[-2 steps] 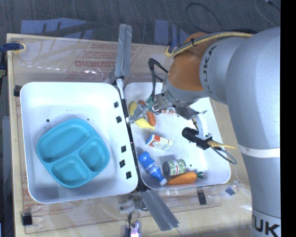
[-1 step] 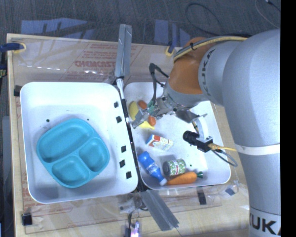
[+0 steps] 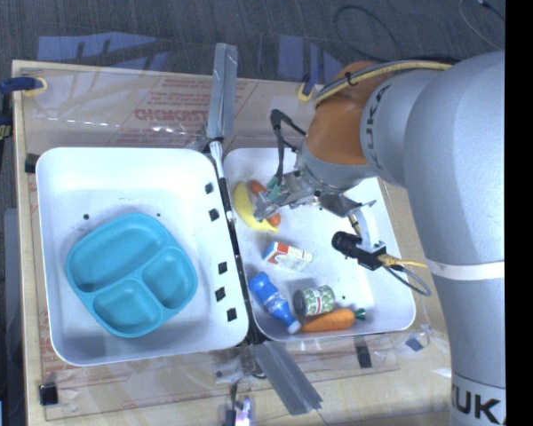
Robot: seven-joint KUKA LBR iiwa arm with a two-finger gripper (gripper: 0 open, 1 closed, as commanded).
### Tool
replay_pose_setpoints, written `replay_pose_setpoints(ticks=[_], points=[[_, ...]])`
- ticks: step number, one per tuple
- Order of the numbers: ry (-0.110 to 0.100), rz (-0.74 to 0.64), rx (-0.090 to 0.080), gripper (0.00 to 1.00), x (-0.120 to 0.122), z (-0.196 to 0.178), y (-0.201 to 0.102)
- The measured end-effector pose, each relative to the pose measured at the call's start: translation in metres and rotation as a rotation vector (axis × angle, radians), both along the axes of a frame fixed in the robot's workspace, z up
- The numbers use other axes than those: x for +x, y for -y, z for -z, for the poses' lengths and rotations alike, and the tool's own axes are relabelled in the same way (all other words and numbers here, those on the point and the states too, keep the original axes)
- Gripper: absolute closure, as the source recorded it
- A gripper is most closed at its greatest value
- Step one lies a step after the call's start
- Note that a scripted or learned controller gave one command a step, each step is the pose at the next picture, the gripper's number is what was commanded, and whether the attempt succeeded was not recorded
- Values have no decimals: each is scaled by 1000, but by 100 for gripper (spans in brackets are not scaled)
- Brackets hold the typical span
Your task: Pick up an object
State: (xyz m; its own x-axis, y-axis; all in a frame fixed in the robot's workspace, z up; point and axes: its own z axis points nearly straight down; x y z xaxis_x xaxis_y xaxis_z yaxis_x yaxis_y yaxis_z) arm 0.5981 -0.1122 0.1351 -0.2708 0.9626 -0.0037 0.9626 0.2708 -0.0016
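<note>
Two bins: side by side on the desk (image 3: 115, 105); left bin (image 3: 58, 171) in the left half of the frame, right bin (image 3: 386, 229) at centre-right.
Left bin count: one blue tray (image 3: 131, 275) with three compartments, lying at lower left of that bin.
Right bin count: five loose things. One yellow piece (image 3: 244, 204) at its upper left corner, one small white carton (image 3: 288, 256) near the middle, one blue bottle (image 3: 271, 298) at lower left, one green can (image 3: 314, 301) beside it, one carrot (image 3: 330, 320) along the bottom wall.
Arm: one, grey with an orange band, coming in from the right of the frame, wrist over the top of the right bin.
Gripper: (image 3: 265, 204) down at the upper left of the right bin, right at the yellow piece and apparently touching it; whether its fingers are apart or closed I cannot tell, they are too small and dark against the clutter.
Done: the approach, as I judge it; the gripper is at a target.
Left: a visible grasp and the lift. Nothing is seen raised off the bin floor, so the pick is not yet shown as made.
Likely target: the yellow piece, by closeness alone.
</note>
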Motion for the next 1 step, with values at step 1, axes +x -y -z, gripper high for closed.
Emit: replay_pose_setpoints(ticks=[1], points=[[4, -293, 2, 100, 30, 1, -15]])
